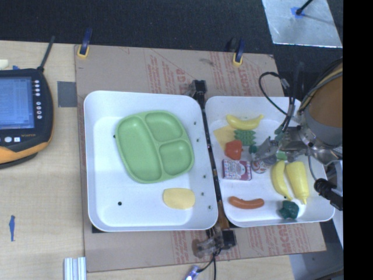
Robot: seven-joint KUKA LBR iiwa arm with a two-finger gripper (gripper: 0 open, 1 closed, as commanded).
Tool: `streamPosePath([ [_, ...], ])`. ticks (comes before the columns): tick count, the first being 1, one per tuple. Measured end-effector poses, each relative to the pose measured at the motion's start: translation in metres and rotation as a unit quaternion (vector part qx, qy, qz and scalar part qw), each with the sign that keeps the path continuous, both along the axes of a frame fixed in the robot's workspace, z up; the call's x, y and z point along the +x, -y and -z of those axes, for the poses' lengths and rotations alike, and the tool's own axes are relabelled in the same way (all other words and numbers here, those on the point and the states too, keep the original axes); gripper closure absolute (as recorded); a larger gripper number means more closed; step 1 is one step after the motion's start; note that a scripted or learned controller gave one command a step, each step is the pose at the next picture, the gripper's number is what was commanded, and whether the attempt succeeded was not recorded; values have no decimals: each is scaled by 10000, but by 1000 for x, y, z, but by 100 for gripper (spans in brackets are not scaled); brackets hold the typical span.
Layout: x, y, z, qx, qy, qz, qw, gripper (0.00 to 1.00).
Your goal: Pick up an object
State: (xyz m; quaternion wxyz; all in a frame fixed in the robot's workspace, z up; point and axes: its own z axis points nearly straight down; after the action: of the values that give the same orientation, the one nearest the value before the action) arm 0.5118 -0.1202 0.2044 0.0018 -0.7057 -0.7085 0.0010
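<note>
The gripper (pixel 265 150) hangs low in the right bin (pixel 326 217); whether it is spread or pinching anything I cannot tell. Toys crowd it: a red tomato (pixel 233 150) at nine o'clock, a pink packet (pixel 236 170) at seven, yellow bananas (pixel 289 179) at four. Picking one isolated target and descending straight should avoid nudging neighbours.

A red tomato (pixel 233 150) sits in the right bin (pixel 317 217), touching a green leafy piece (pixel 245 136), just above a pink packet (pixel 236 170).
</note>
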Motion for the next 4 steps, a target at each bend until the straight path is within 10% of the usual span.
streamPosePath([
  [1, -36, 55, 113, 14, -10, -14, 10000, 0],
  [2, 21, 41, 113, -8, 7, -13, 10000, 0],
  [3, 21, 43, 103, -16, -5, -24, 10000, 100],
  [4, 29, -2, 48, -10, 7, -15, 10000, 100],
])
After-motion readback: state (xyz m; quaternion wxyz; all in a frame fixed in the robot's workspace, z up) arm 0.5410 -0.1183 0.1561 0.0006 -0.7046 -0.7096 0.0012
